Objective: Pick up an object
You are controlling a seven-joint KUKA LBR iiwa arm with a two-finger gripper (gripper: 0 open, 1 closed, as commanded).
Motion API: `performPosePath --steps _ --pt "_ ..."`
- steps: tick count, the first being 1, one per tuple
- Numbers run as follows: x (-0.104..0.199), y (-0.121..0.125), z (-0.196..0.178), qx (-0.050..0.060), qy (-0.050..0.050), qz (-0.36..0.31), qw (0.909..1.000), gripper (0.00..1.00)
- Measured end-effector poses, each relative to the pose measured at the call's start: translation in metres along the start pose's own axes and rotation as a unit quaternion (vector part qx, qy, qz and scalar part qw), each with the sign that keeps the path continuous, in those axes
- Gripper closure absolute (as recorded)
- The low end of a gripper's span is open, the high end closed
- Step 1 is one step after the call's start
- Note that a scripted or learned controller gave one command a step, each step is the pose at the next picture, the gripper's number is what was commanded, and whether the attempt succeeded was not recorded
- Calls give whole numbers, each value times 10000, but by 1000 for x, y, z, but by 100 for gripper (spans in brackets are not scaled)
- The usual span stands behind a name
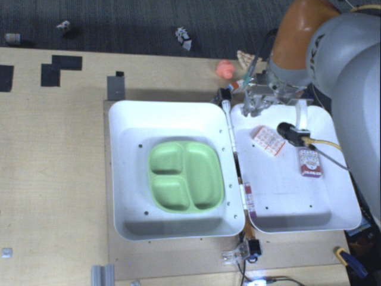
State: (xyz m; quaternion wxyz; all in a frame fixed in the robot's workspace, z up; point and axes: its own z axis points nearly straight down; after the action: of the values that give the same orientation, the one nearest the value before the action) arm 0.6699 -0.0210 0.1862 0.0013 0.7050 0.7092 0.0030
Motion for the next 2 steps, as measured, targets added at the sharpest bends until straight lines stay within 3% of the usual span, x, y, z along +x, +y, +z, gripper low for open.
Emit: performPosePath --steps 1,2 --pt "70 0 -73 -2 1 -4 10000 100" --pt "99 0 -43 16 -6 -3 10000 100"
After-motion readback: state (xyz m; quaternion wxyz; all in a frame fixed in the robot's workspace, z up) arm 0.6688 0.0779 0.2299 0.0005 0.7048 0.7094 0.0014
